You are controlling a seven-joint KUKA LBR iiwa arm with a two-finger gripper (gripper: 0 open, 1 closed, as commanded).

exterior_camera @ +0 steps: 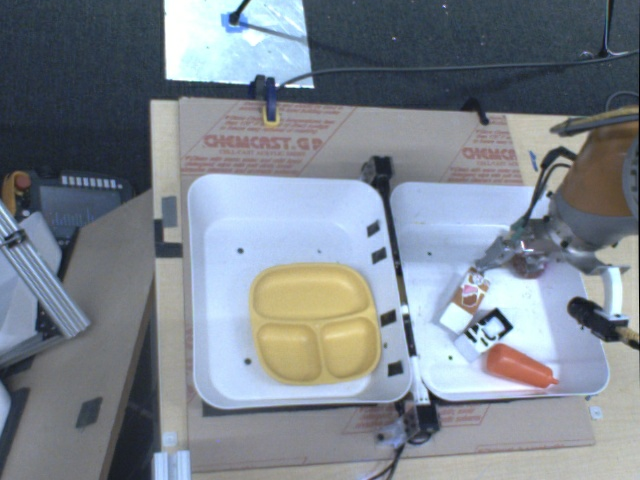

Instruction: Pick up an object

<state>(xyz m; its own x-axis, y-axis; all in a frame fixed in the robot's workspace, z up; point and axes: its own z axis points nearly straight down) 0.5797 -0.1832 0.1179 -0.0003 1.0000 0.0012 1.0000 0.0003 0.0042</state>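
Gripper (522, 258) low in right bin (440, 218), above carton (471, 291) & orange carrot (519, 367) — lining up; fingers' opening: can't tell.

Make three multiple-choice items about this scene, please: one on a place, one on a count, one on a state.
1. Where does the yellow tray lie?
A. left bin
B. right bin
C. on the floor

2. How many compartments does the yellow tray have?
A. two
B. three
C. five

3. How does the orange carrot lie?
A. standing upright
B. lying flat on the bin floor
C. resting on the yellow tray

Answers:
1 A: the tray sits inside the left bin.
2 B: one wide compartment above two smaller ones.
3 B: it lies on its side in the right bin, near the front corner.
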